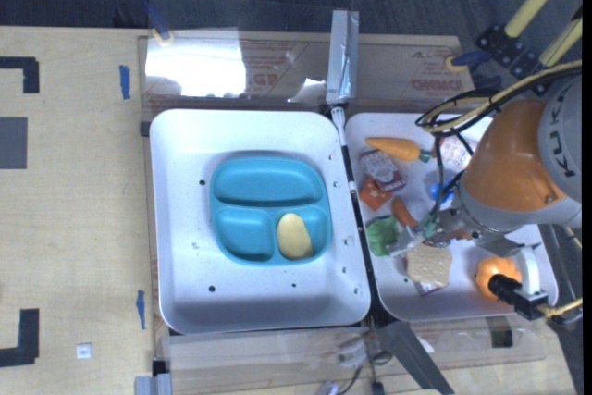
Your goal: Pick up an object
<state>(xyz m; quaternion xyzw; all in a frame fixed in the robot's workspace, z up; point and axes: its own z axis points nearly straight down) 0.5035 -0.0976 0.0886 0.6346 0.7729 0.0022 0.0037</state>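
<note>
lighting: bright, even, from overhead; strong white glare on the clear panel (199, 65) behind the left bin (176, 199). shadows: soft, short, under the blue tray (268, 203) and along bin walls. focus: slightly soft overall, the orange-banded arm (518, 166) blurred, colours faintly washed.

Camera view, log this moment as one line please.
arm over right bin | gripper low among food items | yellow item in blue tray, left bin
</note>
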